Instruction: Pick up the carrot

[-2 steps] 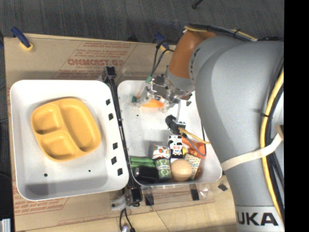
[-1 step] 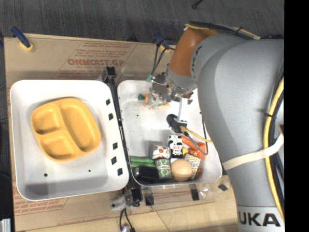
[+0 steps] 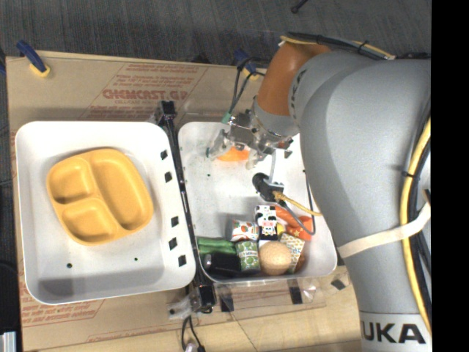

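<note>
An orange carrot (image 3: pixel 234 153) lies on the floor of the right bin (image 3: pixel 220 204), near its far wall. My gripper (image 3: pixel 237 142) hangs directly over it, low in the bin and hiding its far half, so only a small orange patch shows. The view does not reveal whether the carrot is gripped. The grey arm with its orange band reaches in from the right, above the bin's right side.
Several things crowd the right bin's near end: a cow-patterned carton (image 3: pixel 267 221), a beige ball (image 3: pixel 275 257), green packets (image 3: pixel 247 255), a black item (image 3: pixel 218 262) and a red-orange piece (image 3: pixel 297 230). A yellow divided plate (image 3: pixel 99 194) sits in the left bin (image 3: pixel 44 270).
</note>
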